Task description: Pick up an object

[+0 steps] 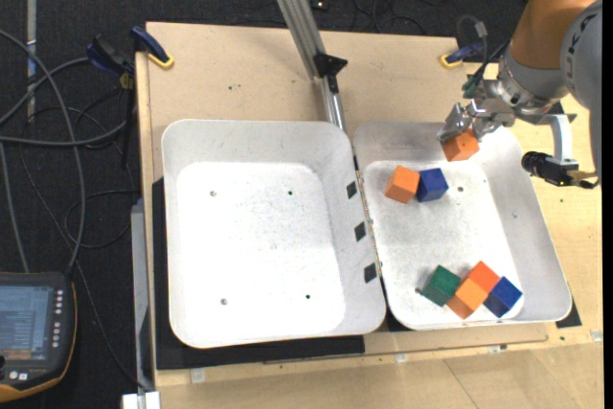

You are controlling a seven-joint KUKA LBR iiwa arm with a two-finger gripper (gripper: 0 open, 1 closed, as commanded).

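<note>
We count 6 cubes, all in the right bin (536,235): 3 orange, 2 blue, 1 green. 1 orange cube (462,146) sits gripped between the gripper's (460,131) fingers at the bin's far edge; left bin (182,206) alongside.

Fixed above the bench (249,62), looking down at a slant. Far enough back to take in both white bins (192,158) side by side, plus cabled floor beyond. Arm (556,24) entering from the right.
</note>
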